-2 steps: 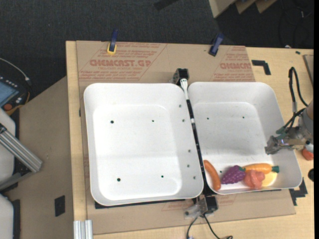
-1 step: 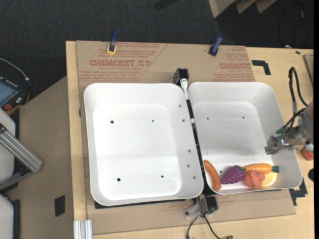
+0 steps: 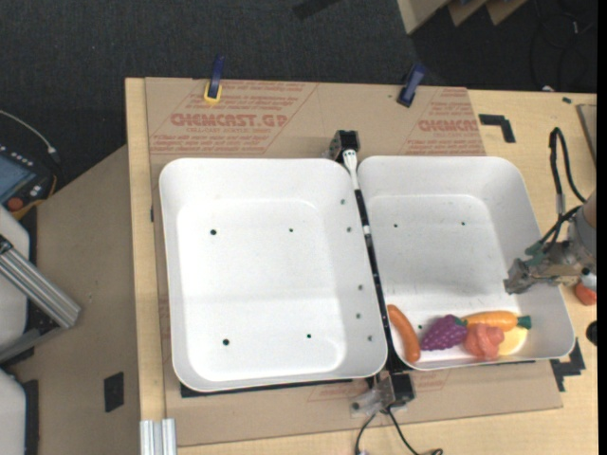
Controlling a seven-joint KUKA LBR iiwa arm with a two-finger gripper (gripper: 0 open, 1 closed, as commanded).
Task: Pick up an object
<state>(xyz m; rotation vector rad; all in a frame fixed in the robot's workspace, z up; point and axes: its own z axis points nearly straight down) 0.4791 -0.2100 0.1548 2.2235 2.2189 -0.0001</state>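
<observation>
Several toy foods lie along the front wall of the right bin (image 3: 446, 202). From left to right they are an orange sausage-shaped piece (image 3: 403, 334), a purple grape bunch (image 3: 444, 333), a pinkish-red piece (image 3: 482, 341) and a pale yellow piece (image 3: 513, 342). An orange carrot with a green end (image 3: 494, 319) rests just behind the last two. The pieces touch one another in a tight row. The left bin (image 3: 261, 263) sits beside it, across a black divider (image 3: 365, 245).
A small grey metal fitting with cables (image 3: 539, 269) sits at the right bin's right rim, with a red bit (image 3: 583, 293) beside it. Clamps (image 3: 214, 89) (image 3: 411, 85) hold the brown board at the back. A cable connector (image 3: 384, 393) sticks out at the front.
</observation>
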